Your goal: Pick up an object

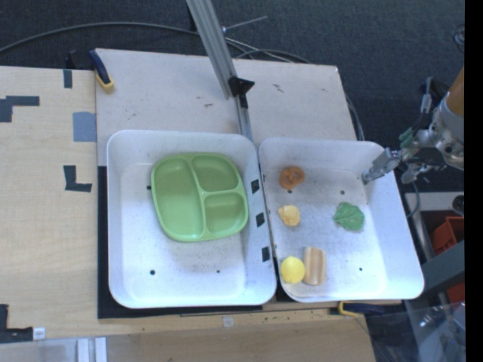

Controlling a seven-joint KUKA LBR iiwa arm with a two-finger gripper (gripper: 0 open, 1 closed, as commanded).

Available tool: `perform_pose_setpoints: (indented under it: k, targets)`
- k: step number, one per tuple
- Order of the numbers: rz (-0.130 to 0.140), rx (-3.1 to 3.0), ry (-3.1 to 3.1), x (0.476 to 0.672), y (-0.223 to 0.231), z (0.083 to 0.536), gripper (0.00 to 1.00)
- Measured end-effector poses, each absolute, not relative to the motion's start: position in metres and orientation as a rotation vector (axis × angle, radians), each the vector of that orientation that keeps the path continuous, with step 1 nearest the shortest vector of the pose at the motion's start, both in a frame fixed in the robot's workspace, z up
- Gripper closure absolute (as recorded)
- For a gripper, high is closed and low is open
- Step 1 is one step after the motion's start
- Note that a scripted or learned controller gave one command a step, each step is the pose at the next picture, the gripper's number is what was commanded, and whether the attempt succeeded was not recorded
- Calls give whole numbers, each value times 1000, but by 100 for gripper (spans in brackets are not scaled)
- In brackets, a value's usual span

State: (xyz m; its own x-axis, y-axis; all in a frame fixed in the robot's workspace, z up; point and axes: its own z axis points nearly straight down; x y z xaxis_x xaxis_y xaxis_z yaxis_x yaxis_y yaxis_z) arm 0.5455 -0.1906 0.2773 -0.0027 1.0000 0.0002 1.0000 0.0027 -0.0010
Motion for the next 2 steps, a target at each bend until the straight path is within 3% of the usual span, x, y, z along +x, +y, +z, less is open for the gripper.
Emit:
perform_pose_setpoints:
  k: [1, 2]
  targets:
    - [1, -2218, -2224, 545, -191, 277, 0]
    - [7, -2215, -2219, 542, -187, 214, 0]
